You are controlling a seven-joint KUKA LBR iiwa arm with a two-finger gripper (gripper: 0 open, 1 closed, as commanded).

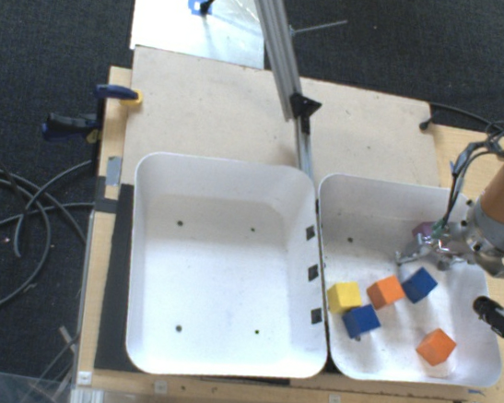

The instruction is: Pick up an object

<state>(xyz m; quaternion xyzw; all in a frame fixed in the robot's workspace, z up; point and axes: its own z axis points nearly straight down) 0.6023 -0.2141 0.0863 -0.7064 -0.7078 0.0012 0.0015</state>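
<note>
Your end effector (426, 253) hovers by the blue cube (420, 285), grip state unclear; the cube looks light, rigid—pinch opposite flat faces.

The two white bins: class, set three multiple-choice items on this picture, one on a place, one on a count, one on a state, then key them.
1. Where do the cubes lie?
A. left bin
B. right bin
C. on the floor

2. How many blue cubes are there?
A. one
B. two
C. four

3. How does the yellow cube stand to its blue neighbour?
A. beside it
B. stacked on it
C. in another bin

Key: B, all five lie in the right bin; B, blue cubes and; A, the yellow cube sits beside one.
</note>
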